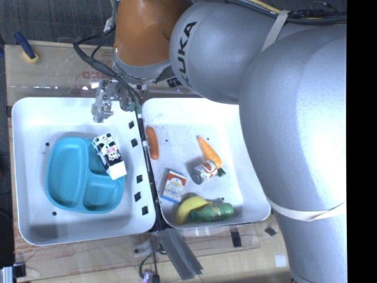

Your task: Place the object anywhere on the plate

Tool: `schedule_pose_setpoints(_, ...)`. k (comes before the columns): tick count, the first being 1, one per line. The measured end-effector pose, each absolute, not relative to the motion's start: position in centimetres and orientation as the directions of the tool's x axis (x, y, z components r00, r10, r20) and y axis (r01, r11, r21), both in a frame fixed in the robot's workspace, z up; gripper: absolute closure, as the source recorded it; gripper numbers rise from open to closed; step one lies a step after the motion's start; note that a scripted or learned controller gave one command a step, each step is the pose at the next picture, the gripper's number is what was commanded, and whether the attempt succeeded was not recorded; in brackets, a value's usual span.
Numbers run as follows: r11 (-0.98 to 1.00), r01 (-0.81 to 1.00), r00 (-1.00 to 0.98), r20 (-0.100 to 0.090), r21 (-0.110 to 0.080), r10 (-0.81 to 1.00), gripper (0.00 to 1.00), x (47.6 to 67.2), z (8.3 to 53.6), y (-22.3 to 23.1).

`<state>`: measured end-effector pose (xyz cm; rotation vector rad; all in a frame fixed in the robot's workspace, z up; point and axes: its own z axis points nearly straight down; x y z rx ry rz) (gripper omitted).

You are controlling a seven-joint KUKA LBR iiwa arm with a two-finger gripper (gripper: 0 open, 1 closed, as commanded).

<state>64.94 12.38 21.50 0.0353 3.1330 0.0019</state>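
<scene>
— Blue plate (76, 178), left bin (26, 158): what do you see on it from the overhead camera?

— You have the cow-print carton (109, 155) lying on the plate's right edge, tilted, one end over the rim. Your pincer (112, 102) hangs above the bin's far wall, apart from the carton, holding nothing; how far open it is I cannot tell.

— What could go wrong?

— Judging by that overhang, a nudge from the arm could tip the carton off into the bin.

— Any writing?

— You can read "KUKA" on the grey arm (235, 46). The labels on the small box (174, 186) and the can (205, 172) in the right bin (253, 199) are too small.
</scene>
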Motion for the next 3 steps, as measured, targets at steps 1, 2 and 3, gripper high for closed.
schedule_pose_setpoints(1,0.999,-0.033,-0.999,-0.009,0.001,-0.033,1.00,65.6,22.4,14.3)
schedule_pose_setpoints(2,0.999,-0.033,-0.999,-0.009,0.001,-0.033,0.00,65.6,22.4,14.3)
schedule_pose_setpoints(3,0.999,-0.037,-0.999,-0.019,0.002,-0.037,1.00,65.8,23.5,14.4)
